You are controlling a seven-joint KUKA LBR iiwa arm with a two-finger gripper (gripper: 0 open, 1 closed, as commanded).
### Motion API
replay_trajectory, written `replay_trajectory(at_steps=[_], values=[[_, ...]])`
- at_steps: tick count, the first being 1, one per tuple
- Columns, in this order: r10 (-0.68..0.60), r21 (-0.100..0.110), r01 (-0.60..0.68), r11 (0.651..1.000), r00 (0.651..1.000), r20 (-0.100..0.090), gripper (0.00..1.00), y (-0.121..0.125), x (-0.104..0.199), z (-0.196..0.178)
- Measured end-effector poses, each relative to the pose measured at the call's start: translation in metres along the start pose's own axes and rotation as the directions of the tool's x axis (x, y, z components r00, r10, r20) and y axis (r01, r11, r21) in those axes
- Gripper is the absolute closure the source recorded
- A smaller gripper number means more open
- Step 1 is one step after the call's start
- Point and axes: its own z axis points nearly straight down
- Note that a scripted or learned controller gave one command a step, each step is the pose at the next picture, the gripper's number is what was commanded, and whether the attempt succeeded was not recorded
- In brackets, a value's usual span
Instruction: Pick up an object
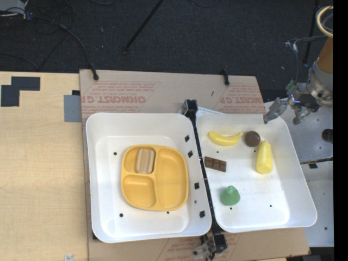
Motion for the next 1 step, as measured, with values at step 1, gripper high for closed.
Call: replay_trajectory(at_steps=[1], values=[[-0.002,-0.012,0.002,1.000,1.000,0.003,0.00,0.0022,0.0003,-0.0078]])
